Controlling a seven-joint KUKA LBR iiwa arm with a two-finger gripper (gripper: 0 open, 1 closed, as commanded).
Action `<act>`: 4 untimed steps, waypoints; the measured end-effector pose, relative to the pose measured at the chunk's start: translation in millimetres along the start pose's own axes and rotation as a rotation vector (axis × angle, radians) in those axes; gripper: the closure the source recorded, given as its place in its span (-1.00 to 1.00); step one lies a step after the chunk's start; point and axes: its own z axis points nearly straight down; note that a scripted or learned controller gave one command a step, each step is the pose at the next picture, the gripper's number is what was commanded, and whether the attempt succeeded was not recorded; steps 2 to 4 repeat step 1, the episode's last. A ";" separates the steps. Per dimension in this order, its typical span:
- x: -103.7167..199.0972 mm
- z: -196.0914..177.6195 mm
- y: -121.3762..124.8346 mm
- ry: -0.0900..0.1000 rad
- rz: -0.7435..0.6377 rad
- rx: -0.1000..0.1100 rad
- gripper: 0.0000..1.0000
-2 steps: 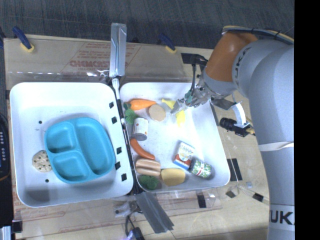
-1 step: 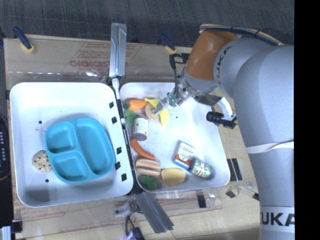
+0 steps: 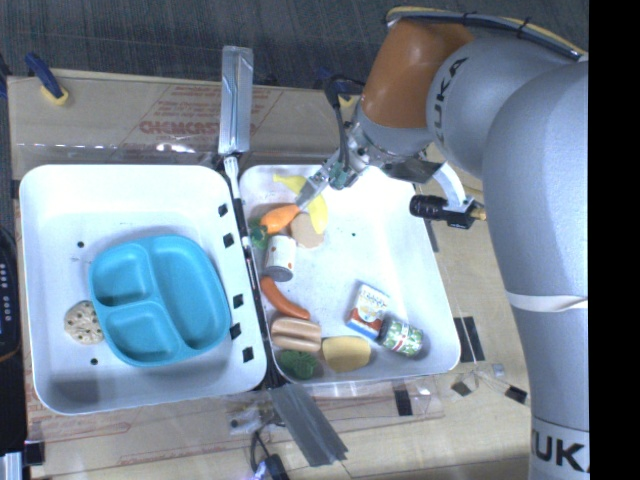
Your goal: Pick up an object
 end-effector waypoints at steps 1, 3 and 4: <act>47.6 -23.2 2.7 0.006 0.107 0.007 1.00; 47.6 -23.2 2.7 0.006 0.107 0.007 1.00; 47.6 -23.2 2.7 0.006 0.107 0.007 1.00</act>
